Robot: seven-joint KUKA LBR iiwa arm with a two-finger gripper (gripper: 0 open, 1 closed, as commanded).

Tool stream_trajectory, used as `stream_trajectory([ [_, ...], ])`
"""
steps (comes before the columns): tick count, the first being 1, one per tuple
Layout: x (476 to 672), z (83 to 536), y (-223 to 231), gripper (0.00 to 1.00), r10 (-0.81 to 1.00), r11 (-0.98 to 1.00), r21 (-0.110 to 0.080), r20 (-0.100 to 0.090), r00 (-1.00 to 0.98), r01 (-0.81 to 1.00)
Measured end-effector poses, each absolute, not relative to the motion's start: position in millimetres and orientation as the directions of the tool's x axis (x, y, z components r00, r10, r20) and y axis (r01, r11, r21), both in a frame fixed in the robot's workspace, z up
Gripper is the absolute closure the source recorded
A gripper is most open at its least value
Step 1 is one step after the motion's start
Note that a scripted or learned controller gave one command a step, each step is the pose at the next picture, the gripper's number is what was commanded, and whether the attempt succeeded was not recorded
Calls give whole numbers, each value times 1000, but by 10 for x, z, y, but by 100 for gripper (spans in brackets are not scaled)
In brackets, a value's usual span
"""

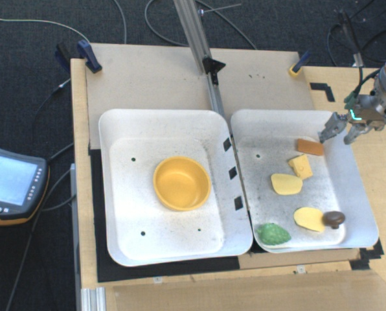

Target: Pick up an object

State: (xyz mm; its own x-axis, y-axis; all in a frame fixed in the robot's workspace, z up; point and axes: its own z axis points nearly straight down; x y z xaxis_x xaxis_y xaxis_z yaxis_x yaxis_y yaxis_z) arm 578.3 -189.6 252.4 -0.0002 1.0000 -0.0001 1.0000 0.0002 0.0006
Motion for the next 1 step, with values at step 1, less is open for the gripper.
stream_trajectory([
  [1,5782,2524,-1896,0,1000,0,0,0,0,1000],
])
